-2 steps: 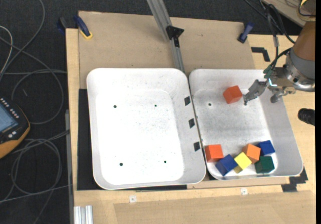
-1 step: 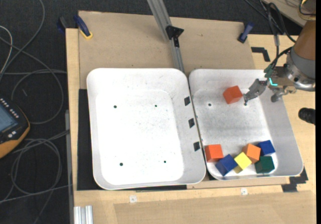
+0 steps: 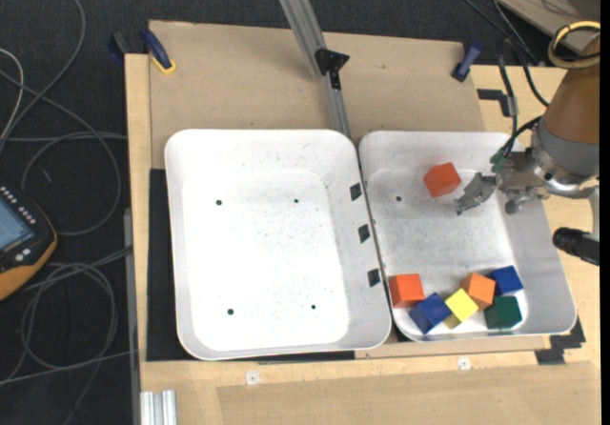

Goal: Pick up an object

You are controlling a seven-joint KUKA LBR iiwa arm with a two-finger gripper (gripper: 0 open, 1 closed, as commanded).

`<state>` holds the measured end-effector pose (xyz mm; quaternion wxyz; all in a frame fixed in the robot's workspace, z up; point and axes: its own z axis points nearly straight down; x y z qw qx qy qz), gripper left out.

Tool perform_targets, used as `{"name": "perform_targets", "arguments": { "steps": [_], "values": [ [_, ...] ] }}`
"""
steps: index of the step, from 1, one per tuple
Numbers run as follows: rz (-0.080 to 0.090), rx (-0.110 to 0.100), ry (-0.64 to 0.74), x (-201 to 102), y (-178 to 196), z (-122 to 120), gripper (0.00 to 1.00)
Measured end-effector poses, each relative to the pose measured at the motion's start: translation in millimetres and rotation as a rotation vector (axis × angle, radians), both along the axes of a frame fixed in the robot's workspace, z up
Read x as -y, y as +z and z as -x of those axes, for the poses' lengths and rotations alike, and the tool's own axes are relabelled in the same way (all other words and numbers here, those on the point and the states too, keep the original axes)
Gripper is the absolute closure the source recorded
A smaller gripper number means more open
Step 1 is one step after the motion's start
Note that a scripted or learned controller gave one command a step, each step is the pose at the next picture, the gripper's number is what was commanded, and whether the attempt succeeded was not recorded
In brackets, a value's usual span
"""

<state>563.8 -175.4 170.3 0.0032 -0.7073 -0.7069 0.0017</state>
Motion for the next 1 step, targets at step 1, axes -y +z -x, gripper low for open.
{"name": "perform_targets", "arguments": {
  "steps": [1],
  "values": [
    [0.0, 0.001, 0.001, -2.4, -42.9, -1.5, 0.0]
  ]
}}
